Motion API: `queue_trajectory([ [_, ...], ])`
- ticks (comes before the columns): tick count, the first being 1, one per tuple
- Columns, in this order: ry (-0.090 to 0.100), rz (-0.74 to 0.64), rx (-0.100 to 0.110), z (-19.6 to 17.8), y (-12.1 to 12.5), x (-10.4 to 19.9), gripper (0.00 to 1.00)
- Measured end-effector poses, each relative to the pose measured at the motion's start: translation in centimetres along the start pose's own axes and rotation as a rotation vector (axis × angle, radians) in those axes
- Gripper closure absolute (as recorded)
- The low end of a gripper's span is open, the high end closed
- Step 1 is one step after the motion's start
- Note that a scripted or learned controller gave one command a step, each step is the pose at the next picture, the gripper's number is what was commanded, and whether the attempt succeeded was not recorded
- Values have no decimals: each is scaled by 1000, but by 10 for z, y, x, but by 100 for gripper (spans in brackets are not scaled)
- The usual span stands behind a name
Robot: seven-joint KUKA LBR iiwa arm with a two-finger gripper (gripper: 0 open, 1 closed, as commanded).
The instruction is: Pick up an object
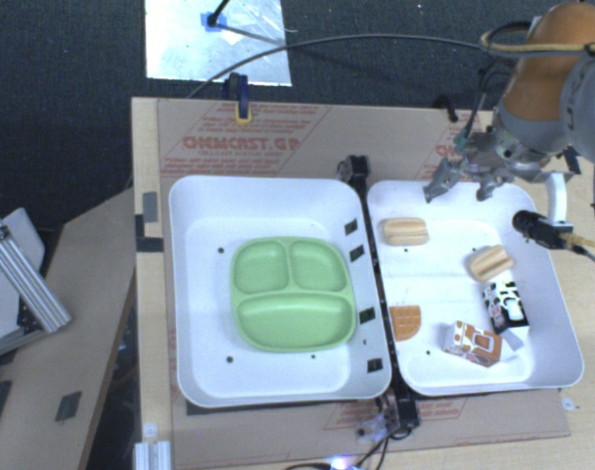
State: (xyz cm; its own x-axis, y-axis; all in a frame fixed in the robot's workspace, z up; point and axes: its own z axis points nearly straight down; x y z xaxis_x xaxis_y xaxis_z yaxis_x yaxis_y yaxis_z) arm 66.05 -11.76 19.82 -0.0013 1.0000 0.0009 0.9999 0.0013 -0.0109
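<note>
Right white bin [444, 375], tan bread roll [404, 231] w/ darker ends, jaws [464, 178] spread above, nothing held

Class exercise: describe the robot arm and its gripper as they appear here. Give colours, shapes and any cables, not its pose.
The arm is grey and rounded, with a bulging orange band above the wrist. Thin black cables loop around that band. Below it sits a grey metal gripper with two slim fingers. A white piece tipped with a black knob sticks out beside it.
</note>
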Motion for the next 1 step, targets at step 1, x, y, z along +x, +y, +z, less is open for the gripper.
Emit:
queue_trajectory([
  [1,-1,-2,-13,-8,3,0,0],
])
